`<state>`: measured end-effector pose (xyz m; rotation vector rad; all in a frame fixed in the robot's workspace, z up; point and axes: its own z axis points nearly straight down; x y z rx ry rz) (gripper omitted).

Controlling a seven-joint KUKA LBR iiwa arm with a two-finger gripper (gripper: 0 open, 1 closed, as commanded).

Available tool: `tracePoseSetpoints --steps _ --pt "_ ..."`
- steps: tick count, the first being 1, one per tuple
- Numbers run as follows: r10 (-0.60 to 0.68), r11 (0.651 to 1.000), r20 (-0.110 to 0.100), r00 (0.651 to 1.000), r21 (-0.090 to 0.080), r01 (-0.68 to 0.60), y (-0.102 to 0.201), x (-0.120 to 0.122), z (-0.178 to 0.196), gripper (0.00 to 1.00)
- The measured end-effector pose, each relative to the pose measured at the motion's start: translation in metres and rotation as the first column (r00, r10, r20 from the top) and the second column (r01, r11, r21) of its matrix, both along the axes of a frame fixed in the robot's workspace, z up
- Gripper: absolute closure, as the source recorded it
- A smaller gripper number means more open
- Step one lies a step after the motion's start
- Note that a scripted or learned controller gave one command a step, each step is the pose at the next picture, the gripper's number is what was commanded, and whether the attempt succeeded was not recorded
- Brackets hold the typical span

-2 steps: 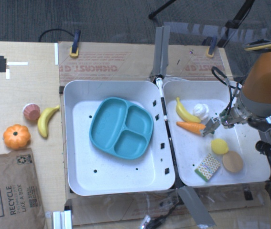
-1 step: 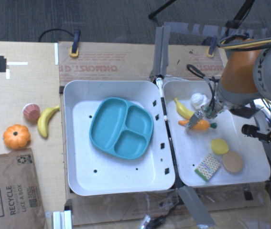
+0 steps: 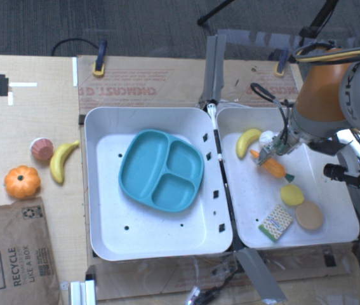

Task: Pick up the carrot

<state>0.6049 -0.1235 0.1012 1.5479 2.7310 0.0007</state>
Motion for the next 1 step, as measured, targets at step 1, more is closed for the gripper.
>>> tracePoseSetpoints --steps 1 --pt "0.598 0.801 0.001 0.801 -0.001 -0.598 0.0426 0.0016 0.0912 1.00"
